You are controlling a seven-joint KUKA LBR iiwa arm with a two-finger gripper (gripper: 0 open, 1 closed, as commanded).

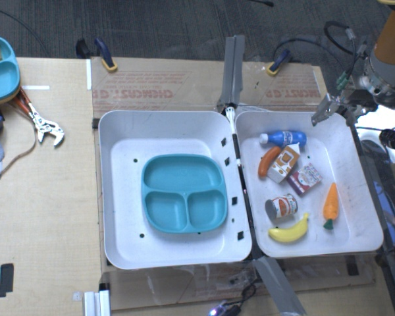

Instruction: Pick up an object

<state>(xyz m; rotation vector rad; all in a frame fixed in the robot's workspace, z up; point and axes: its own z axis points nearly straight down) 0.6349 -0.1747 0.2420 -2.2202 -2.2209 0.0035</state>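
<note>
Camera view takes in the wooden bench [46, 209] first, then the two white bins side by side on it. Left bin [118, 176] carries a teal divided tray [184, 193], centred and flat, probably as a drop target. Right bin [355, 196] holds the candidates, loosely scattered so each can be reached alone: a blue-capped bottle [284, 137] near the far wall, an orange sausage-like piece [268, 161] touching a small carton [284, 163], a box [305, 178] just beside it, a can [281, 207], a banana [289, 230] near the front wall, and a carrot [330, 203] apart to the right. Gripper [339, 108] hangs over that bin's far right corner, fingers spread with nothing between them, well clear of every object, so no pick has begun.
</note>
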